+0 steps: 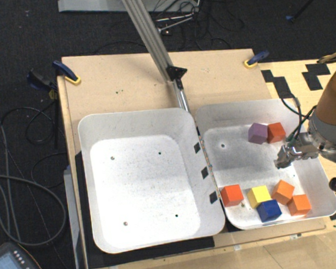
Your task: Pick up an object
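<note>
Gripper (284, 158), finger state unclear, low in right bin (241, 221) below purple cube (257, 132); no legible writing.

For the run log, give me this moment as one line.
tool over right bin, nothing seen held | purple block touching orange block | five blocks along near edge | left bin

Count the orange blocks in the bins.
4, all in the right bin: one beside the purple block at, one by the divider, two near the front-right corner.
</note>
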`<state>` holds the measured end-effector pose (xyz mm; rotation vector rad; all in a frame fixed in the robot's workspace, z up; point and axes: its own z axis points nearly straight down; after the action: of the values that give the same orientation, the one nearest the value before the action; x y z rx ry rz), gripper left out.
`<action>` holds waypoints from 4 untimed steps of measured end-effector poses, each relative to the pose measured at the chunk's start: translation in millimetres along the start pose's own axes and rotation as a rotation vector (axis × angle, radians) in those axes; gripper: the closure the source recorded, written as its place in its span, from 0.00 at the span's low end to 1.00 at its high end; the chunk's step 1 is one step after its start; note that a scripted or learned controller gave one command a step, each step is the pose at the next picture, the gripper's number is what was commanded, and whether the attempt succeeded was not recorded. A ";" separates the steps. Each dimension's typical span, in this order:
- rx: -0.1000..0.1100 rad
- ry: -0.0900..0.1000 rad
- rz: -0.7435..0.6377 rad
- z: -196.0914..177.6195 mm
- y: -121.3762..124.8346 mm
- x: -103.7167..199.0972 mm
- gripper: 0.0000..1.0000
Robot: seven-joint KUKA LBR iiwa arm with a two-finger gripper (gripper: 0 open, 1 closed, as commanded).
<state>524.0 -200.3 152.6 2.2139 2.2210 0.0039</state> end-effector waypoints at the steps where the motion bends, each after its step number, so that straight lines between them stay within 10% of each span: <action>1: -0.001 0.000 0.000 -43.5 0.5 3.1 1.00; 2: -0.001 -0.001 0.000 -87.8 2.6 2.7 1.00; 4: 0.004 0.004 -0.006 -93.7 -9.0 103.3 1.00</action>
<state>514.1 -96.9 246.1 2.2121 2.2315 0.0040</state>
